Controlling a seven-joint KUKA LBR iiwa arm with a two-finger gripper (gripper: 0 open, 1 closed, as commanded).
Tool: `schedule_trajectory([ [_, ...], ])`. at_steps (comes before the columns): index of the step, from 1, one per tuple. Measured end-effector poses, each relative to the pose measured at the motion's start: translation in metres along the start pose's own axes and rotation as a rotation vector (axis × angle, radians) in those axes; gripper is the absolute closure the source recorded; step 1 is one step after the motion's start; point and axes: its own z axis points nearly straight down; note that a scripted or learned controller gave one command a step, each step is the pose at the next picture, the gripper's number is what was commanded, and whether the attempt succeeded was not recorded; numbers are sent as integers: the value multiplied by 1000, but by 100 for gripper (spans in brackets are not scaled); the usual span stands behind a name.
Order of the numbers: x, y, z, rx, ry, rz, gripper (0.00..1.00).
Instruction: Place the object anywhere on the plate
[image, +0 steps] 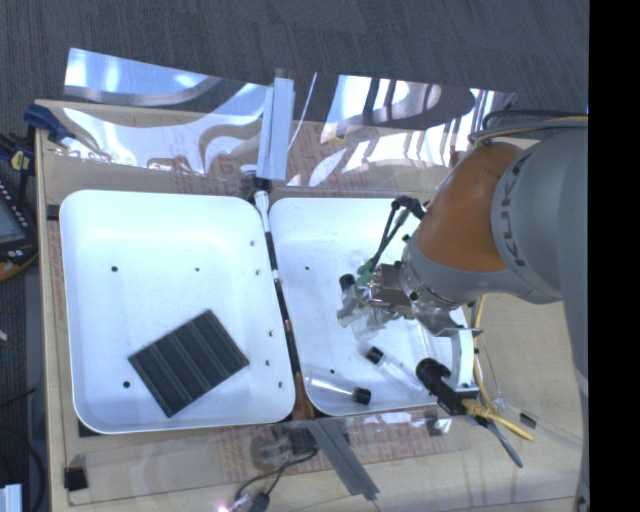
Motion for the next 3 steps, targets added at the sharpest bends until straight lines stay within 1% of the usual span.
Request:
schedule_trajectory([
  [1, 140, -11, -60, -3, 3, -10, 100],
  [2, 41, -13, 1, 1, 0, 15, 100],
  [3, 107, -19, 28, 5, 2, 380, 100],
])
